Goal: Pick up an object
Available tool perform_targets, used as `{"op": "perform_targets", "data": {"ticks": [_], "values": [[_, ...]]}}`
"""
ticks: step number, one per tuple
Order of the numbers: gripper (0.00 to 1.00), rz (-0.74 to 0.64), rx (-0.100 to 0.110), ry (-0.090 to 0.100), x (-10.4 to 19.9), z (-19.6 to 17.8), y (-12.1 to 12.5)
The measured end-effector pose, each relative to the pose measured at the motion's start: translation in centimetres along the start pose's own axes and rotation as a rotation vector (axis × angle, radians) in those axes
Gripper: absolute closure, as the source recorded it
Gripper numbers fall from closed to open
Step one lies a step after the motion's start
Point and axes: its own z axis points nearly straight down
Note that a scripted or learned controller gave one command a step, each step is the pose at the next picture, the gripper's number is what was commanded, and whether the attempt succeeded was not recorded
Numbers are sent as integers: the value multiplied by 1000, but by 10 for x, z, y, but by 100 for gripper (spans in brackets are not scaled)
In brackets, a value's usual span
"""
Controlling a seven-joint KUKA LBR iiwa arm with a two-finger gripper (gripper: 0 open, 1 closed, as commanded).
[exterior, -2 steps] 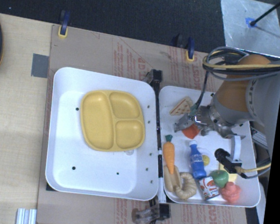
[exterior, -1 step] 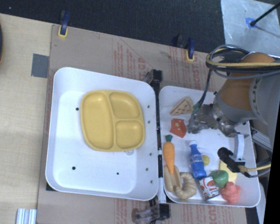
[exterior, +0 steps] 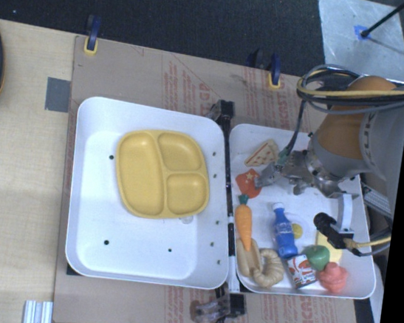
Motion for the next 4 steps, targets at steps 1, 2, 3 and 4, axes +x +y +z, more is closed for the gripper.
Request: {"op": "perform_targets", "data": {"ticks": [1, 2, 3, 4], "values": [[0, 4, 6, 3, 6, 12, -61], [0, 7, -2, 0, -26, 11, -44], [0, 5, 4, 3, -17, 11, -100], [0, 6, 0, 1, -4, 11, -127]]}}
